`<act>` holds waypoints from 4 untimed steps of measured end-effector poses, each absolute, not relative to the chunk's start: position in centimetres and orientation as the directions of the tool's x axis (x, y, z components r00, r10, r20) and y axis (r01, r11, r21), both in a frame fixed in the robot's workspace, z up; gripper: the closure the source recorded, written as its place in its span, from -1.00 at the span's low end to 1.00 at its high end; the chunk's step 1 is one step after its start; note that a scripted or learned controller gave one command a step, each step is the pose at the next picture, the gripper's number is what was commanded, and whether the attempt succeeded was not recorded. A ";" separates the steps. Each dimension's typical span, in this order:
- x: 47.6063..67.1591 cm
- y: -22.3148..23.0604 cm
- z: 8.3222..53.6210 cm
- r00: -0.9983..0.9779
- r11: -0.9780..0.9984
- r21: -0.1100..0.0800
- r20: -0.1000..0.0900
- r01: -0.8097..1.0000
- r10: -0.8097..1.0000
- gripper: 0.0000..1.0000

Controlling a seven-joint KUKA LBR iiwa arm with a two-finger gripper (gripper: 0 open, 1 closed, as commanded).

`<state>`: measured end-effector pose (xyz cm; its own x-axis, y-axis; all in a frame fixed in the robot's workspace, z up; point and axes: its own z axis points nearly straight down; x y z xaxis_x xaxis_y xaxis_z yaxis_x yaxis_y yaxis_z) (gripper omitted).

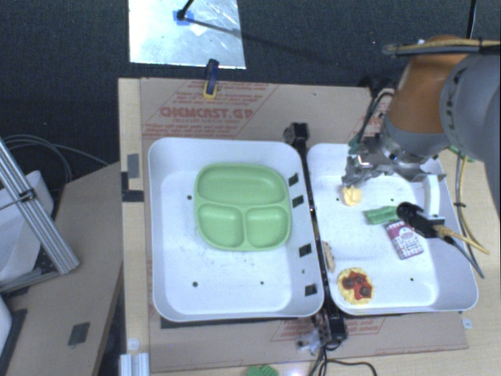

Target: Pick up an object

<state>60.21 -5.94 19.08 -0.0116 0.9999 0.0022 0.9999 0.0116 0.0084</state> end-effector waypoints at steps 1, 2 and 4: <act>60.1 -6.5 18.5 -0.004 0.004 0.003 0.000 1.000 1.000 -1.00; 60.0 -15.3 9.5 0.006 -0.006 -0.004 -0.003 1.000 1.000 -1.00; 56.4 -18.8 8.4 0.001 -0.001 -0.002 0.001 1.000 1.000 -1.00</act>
